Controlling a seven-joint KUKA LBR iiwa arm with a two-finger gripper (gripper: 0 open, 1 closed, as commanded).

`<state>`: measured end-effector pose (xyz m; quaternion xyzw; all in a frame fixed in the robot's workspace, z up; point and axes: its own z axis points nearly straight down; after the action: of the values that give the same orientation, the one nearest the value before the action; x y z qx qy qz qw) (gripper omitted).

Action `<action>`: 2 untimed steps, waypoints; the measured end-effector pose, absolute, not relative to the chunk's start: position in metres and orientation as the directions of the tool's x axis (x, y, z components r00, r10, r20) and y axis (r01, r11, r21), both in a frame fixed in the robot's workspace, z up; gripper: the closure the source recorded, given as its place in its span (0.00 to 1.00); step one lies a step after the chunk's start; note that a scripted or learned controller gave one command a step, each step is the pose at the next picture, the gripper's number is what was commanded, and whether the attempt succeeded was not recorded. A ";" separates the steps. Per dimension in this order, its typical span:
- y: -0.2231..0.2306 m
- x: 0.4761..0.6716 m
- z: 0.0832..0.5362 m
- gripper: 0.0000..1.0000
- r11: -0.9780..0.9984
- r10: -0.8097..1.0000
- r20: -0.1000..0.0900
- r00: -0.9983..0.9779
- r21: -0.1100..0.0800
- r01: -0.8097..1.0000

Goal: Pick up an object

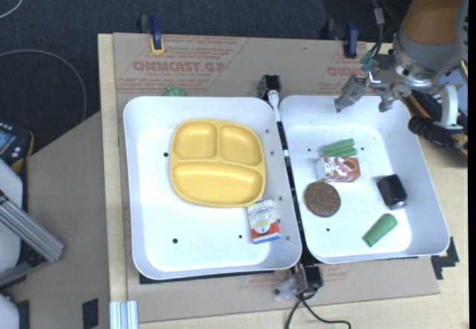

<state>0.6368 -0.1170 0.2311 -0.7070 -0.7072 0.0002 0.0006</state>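
Gripper (367, 96): seen above the far rim of the right bin (428, 193), fingers spread wide, nothing held between them.
Green pod (338, 148): lies just below the gripper, in the right bin.
Red-and-white packet (339, 169): touching the pod, further from the gripper.
Brown disc (323, 199): beyond the packet.
Black block (391, 190) and green cylinder (380, 229): well apart from the gripper.
Yellow divided plate (218, 163) and small carton (263, 221): in the left bin (145, 193), well left of the gripper.

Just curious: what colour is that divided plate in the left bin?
Yellow; the divided plate shows plainly in the camera view.
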 end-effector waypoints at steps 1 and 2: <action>-0.096 0.587 0.078 0.00 -0.001 1.000 0.003 0.001 -0.008 1.000; -0.091 0.521 0.085 0.00 -0.002 1.000 0.002 0.002 -0.006 1.000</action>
<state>0.5208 -0.0911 0.0846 -0.7080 -0.7062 0.0015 0.0030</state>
